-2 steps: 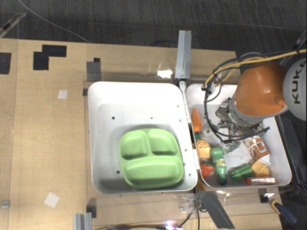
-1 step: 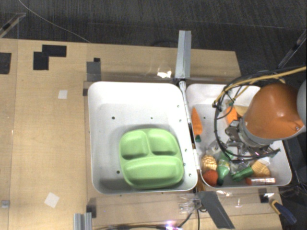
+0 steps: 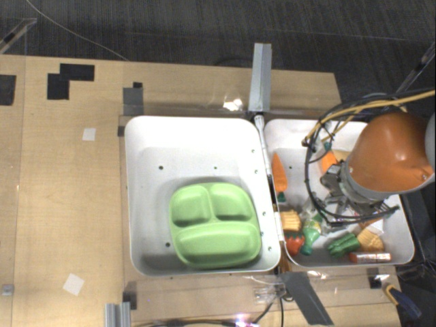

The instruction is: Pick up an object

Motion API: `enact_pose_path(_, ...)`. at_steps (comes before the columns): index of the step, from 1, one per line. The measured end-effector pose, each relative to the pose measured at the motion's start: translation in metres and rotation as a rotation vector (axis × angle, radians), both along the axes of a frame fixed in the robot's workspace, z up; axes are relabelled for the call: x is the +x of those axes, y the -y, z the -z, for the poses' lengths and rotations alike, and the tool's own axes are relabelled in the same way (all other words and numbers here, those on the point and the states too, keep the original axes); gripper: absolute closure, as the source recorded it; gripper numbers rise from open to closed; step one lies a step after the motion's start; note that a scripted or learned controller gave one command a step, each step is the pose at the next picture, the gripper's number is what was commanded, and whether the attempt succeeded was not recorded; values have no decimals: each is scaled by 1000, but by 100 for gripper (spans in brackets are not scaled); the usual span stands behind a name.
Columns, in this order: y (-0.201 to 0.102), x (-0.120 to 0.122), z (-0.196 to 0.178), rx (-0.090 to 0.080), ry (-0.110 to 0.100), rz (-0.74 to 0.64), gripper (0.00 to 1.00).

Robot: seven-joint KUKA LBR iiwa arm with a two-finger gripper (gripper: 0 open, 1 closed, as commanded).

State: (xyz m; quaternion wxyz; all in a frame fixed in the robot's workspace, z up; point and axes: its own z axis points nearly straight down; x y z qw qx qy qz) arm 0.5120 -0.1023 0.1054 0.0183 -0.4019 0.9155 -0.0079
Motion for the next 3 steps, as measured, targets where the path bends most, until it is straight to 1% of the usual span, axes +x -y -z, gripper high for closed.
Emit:
enact_pose_path(1,-14,23,-120,1,-19,104,100)
enact_pose_path(2,-87,51,-118,2,-29,-73,100)
enact_pose_path(3,-65,138,-142,1,-28,-73,100)
